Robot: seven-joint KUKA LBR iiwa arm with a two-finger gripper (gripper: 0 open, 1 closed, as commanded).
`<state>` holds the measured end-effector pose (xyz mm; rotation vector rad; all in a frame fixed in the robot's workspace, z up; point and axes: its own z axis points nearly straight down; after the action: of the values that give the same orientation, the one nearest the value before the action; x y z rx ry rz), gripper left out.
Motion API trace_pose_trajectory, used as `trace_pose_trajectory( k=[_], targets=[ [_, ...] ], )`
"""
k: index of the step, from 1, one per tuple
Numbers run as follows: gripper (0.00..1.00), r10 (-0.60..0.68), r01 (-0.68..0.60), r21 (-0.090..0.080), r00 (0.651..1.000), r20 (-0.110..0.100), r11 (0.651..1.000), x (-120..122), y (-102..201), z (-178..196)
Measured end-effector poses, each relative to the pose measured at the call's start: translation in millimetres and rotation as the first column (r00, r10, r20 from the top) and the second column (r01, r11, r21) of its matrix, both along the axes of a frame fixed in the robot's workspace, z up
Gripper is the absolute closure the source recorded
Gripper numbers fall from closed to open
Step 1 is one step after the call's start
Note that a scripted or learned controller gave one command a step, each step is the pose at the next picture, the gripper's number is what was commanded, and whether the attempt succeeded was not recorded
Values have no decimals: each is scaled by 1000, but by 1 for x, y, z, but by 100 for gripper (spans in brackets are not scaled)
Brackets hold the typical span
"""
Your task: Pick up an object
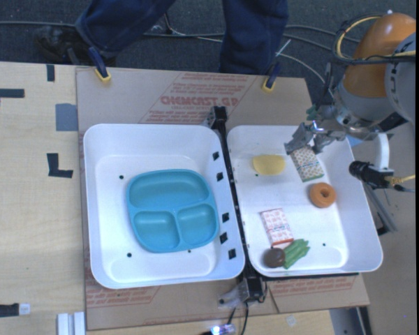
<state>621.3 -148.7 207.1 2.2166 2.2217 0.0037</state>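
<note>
My gripper (311, 142) hangs over the far part of the right bin (356, 257), reaching in from the right. Just below it, toward the camera, lies a small speckled packet (306, 165); whether they touch I cannot tell. To the packet's left rests a pale yellow piece (269, 164). An orange doughnut (322, 195) sits at the bin's right side. Nearer the front lie a red-and-white carton (276, 227), a green vegetable (297, 251) and a dark brown lump (274, 257).
The left bin (98, 187) holds a blue divided plate (172, 209). A black divider (227, 187) runs between the two bins. A person in dark trousers (188, 12) stands behind the bench. Cables trail at the back right.
</note>
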Motion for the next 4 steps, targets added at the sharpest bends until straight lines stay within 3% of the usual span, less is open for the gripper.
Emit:
trace_pose_trajectory(
  k=[1, 4],
  targets=[
    [100, 0, 0, -1, 1000, 2, 1000, -1, 7, 61],
    [100, 4, -4, 2, 1000, -7, 1000, -57, 161, 42]
  ],
)
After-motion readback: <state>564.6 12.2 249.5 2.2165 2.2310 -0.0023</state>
